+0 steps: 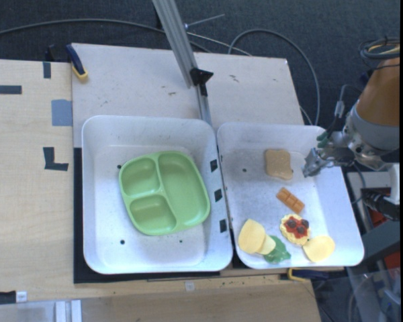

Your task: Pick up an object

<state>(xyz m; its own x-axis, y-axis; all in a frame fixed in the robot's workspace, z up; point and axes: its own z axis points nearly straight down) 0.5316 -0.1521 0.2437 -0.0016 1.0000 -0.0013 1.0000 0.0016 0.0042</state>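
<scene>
In the right bin (336, 186) lie several toy foods: a tan bread slice (279, 164), an orange stick (290, 199), a small pizza piece with red topping (295, 229), a yellow round piece (252, 236) beside a green leaf (277, 250), and another yellow piece (319, 248). My gripper (314, 162) hangs at the right bin's upper right, just right of the bread slice and apart from it. Nothing shows between its fingers.
The left bin (94, 200) holds a green divided plate (164, 193). A metal pole (178, 35) slants down from the top toward the seam between the bins. Cables (282, 45) run across the dark floor behind the bench. A blue and yellow clamp (76, 62) sits at the bench's back left.
</scene>
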